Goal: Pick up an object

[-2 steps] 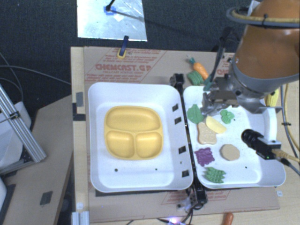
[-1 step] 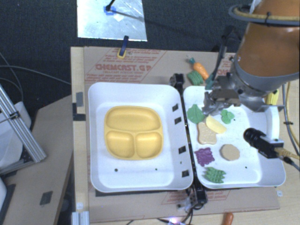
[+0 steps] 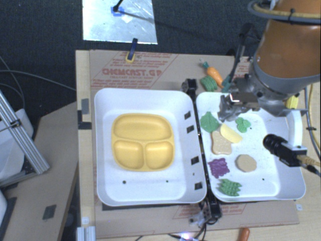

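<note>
White right bin (image 3: 288, 185) holds a flat yellow wedge (image 3: 230, 133) below the gripper (image 3: 228, 110), its grip unclear

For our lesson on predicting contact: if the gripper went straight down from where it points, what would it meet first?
Probably the pale yellow wedge-shaped toy piece or bare floor of the right white bin beside it; the gripper hangs just above them, and depth is unclear from this slant.

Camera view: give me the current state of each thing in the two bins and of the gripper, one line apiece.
Yellow three-compartment plastic plate: flat in left white bin, nothing on it.
Pale yellow wedge: lying in right white bin, overlapping the bread slice.
Tan bread slice: flat.
Purple grape bunch: flat, untouched.
Round tan cookie: flat.
Gripper: low over right bin, nothing visibly held.
</note>
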Motion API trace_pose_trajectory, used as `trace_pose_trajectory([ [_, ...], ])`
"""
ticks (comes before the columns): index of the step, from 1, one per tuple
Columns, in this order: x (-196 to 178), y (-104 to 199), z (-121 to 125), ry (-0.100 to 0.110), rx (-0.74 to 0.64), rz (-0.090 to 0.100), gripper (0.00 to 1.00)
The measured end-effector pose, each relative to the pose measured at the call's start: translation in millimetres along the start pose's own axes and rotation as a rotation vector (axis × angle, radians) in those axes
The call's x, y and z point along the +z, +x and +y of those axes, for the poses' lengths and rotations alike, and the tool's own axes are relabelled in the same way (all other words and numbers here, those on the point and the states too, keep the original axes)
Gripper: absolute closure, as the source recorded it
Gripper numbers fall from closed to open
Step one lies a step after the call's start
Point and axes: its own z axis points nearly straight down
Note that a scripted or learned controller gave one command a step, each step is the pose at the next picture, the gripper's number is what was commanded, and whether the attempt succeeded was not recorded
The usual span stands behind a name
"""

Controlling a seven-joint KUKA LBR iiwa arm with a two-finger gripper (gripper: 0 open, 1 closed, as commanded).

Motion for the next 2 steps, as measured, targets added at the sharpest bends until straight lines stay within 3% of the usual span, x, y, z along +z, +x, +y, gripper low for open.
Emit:
trace_pose_trajectory([
  [1, 84, -94, 19, 0.011, 0.016, -0.004, 1.0],
  [2, 224, -49, 10, 0.021, 0.005, 0.0, 1.0],
])
